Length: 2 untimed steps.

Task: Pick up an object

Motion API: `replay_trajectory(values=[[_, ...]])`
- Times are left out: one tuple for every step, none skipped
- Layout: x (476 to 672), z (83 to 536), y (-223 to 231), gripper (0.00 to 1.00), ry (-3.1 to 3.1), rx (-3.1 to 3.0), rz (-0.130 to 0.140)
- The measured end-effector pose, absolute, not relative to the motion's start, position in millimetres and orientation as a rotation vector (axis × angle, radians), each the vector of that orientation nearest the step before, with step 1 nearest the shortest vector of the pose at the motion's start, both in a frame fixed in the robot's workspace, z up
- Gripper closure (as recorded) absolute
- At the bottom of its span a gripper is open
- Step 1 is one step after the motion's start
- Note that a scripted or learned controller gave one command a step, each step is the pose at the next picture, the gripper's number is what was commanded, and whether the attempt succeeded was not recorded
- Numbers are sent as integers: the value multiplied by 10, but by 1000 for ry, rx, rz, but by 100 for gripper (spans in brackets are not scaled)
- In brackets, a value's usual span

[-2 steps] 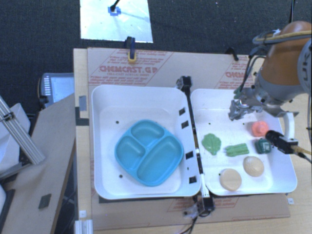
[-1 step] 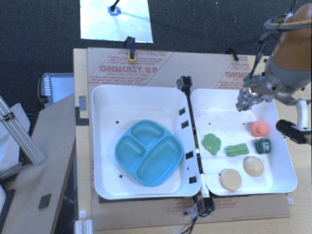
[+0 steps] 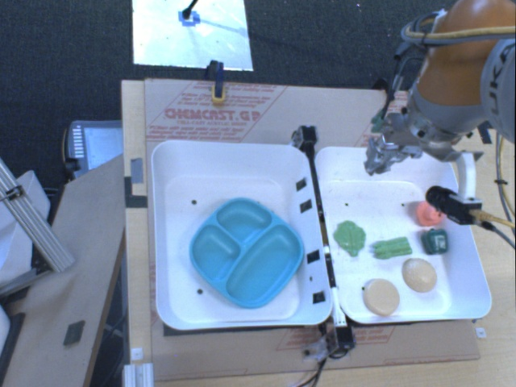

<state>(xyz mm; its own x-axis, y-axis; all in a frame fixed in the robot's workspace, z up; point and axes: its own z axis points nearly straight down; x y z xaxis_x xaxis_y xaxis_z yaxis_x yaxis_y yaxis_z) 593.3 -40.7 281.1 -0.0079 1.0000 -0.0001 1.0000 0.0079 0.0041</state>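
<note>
My gripper hangs over the far left part of the right bin, above bare floor, with nothing between its fingers. In that bin lie a green leafy piece, a green oblong piece, a dark green block, an orange-pink piece, a tan round piece and a paler round piece. All of them sit nearer the camera than the gripper. The green leafy piece is the closest, well below the fingertips in the view.
The left bin holds a blue divided plate. A black-clipped divider runs between the bins. A black fixture juts over the right bin's right side. Cardboard lies under both bins.
</note>
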Motion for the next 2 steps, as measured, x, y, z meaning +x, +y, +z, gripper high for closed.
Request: replay_trajectory(values=[[6210, 2648, 79, 100, 2230, 2210, 5], [6379, 2532, 672, 100, 2230, 2210, 5]])
